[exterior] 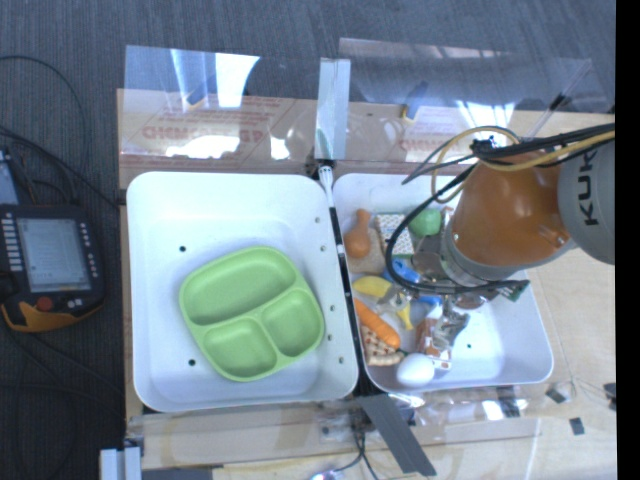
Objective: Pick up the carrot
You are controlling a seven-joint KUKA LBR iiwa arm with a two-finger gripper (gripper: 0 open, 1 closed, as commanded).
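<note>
Tool of the grey arm hangs over the right bin, just right of the carrot; we cannot tell its state, since wrist and cables hide it. We see the carrot lying aslant near the bin's left wall, touching a waffle-patterned piece and just below a yellow item, with a white egg near its lower end. We judge the carrot light, stiff and smooth, likely a plastic toy, apt to slip or roll; a grip across its thicker middle seems safest. In the left bin rests a green divided plate
</note>
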